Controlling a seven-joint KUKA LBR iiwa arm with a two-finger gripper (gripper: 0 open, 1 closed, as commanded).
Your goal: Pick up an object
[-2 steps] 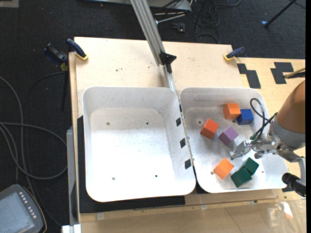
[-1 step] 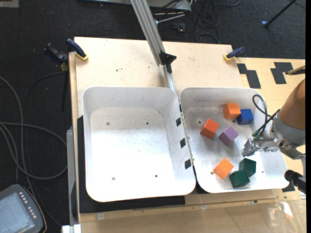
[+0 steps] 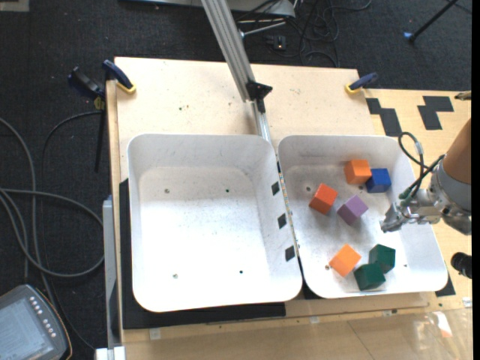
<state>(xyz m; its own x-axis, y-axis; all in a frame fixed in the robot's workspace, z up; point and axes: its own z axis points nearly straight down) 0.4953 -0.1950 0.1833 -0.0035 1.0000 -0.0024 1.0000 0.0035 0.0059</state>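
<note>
The right bin point(image 3: 315, 160) holds several small blocks. An orange block point(image 3: 358, 171) and a blue block point(image 3: 379, 179) sit together near its far right. A red-orange block point(image 3: 324, 199) and a purple block point(image 3: 352, 210) lie in the middle. Near the front are an orange block point(image 3: 345, 260) and two dark green blocks point(image 3: 383, 256) point(image 3: 370, 276). My gripper point(image 3: 393, 223) reaches in from the right edge and hangs over the bin's right side, just right of the purple block and above the green ones. Nothing shows between its tips.
The left bin point(image 3: 150, 156) sits beside the right one on the tan bench. A metal pole point(image 3: 229, 40) slants from the top down to the bins' shared wall. Blue-and-yellow clamps point(image 3: 118, 77) point(image 3: 361, 82) grip the board's far corners. Cables lie on the dark floor at left.
</note>
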